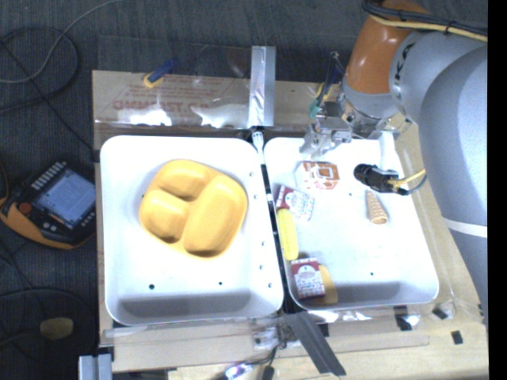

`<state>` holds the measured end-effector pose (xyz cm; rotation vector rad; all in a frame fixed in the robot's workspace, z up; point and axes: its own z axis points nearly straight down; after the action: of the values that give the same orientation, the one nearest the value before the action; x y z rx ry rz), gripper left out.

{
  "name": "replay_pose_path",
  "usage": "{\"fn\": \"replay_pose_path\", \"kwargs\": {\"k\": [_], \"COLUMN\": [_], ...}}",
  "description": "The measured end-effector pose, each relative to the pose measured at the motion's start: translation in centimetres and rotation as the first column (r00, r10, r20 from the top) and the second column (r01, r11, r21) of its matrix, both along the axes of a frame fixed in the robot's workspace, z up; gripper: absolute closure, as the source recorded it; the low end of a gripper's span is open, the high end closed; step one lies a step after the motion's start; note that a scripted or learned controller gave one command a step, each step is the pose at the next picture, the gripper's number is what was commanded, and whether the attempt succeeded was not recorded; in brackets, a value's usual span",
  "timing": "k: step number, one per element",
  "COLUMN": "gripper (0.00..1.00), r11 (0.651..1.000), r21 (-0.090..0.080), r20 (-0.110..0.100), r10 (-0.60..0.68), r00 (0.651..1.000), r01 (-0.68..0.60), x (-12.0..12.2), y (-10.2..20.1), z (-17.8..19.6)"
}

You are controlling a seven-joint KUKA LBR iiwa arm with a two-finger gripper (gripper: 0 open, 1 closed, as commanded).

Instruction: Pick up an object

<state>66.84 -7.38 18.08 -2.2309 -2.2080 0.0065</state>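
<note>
Grey end effector [321,142] hangs near an orange-and-white packet [320,174].

Robotics lab: robot arm [444,77] at 2 o'clock above a bench's two bins [372,252]; teach pendant [51,204] on carpet at 9 o'clock.

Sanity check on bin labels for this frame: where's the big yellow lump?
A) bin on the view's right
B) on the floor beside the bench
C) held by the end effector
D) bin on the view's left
D: the big yellow lump lies in the bin on the view's left, while the end effector is over the far end of the other bin.
</note>
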Motion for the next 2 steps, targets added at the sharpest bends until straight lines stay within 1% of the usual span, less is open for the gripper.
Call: {"fn": "replay_pose_path", "kwargs": {"k": [1, 2], "gripper": [1.0, 1.0], "r11": [0.946, 0.979], "r21": [0.002, 0.001], "r20": [0.001, 0.001], "r10": [0.323, 0.204], "r00": [0.946, 0.979], "r01": [-0.323, -0.204], "x": [-5.9, -0.2], "y": [-5.6, -0.1], "z": [-5.2, 0.0]}}
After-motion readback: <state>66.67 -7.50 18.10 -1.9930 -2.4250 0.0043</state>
